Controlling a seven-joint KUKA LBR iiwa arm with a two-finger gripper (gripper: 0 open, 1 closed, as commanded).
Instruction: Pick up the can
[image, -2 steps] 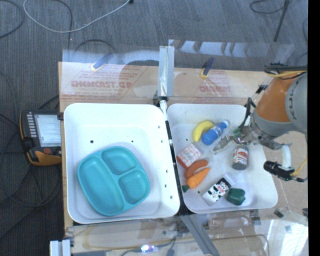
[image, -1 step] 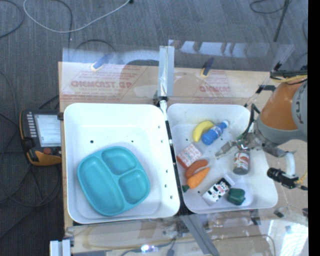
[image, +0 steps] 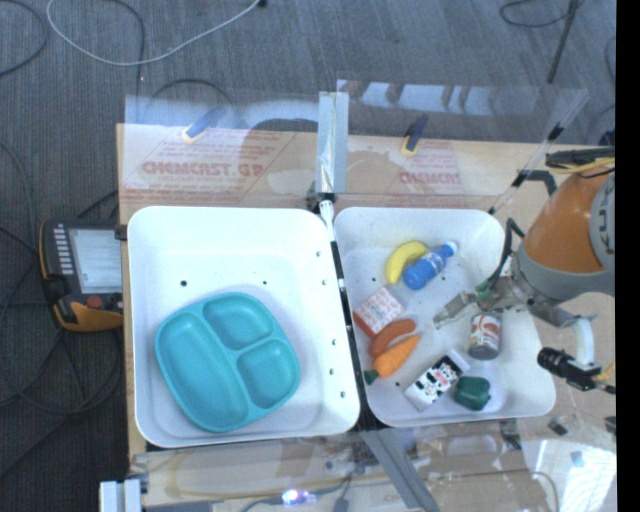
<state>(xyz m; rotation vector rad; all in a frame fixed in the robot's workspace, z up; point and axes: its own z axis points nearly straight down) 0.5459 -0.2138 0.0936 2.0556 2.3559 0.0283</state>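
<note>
The can (image: 484, 336), small, silver with a red label, stands upright in the right bin (image: 520, 395), near its right side. My gripper (image: 452, 308) reaches in from the right, low over the bin, its tip pointing left. It lies just above and to the left of the can, close beside it, and nothing shows in its grasp. The orange band of the arm (image: 560, 235) hangs over the bin's right rim.
The right bin also holds a banana (image: 404, 259), a blue bottle (image: 430, 265), a red and white packet (image: 379, 309), a sausage (image: 392, 334), a carrot (image: 396, 356), a cow-patterned box (image: 433, 381) and a green object (image: 472, 392). A teal divided plate (image: 228, 358) lies in the left bin (image: 180, 240).
</note>
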